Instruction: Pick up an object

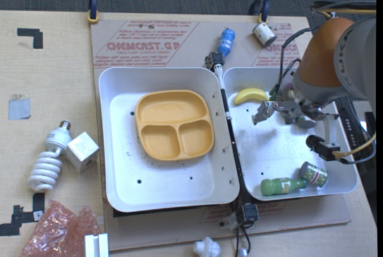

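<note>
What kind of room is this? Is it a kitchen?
Probably a robot test lab, not a kitchen. A grey and orange robot arm reaches over two shallow white bins clamped on a cardboard-topped bench, holding odd items like a yellow plastic banana and an orange divided tray.

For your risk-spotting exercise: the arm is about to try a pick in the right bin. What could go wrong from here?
1. The banana lies near the bin's back wall, so the hand may have little room to close on it.
2. The green bottle and the can touch at the front; a pick there could knock one aside.
</note>
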`<act>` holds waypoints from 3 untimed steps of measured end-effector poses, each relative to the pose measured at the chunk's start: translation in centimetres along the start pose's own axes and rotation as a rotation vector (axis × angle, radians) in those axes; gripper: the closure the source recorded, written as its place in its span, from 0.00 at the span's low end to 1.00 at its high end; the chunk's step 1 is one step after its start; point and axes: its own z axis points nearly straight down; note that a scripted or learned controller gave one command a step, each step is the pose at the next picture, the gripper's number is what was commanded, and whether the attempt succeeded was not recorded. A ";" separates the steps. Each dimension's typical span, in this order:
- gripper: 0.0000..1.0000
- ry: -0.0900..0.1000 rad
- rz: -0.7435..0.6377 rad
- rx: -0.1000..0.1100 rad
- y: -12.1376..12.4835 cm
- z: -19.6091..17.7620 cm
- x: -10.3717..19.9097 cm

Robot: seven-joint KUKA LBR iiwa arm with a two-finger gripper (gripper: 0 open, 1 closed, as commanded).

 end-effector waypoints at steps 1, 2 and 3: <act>0.00 -0.001 -0.003 0.000 7.0 -4.1 1.2; 0.00 0.000 0.001 0.001 -1.8 2.0 -1.2; 0.00 0.000 -0.003 0.000 3.9 -0.1 -1.0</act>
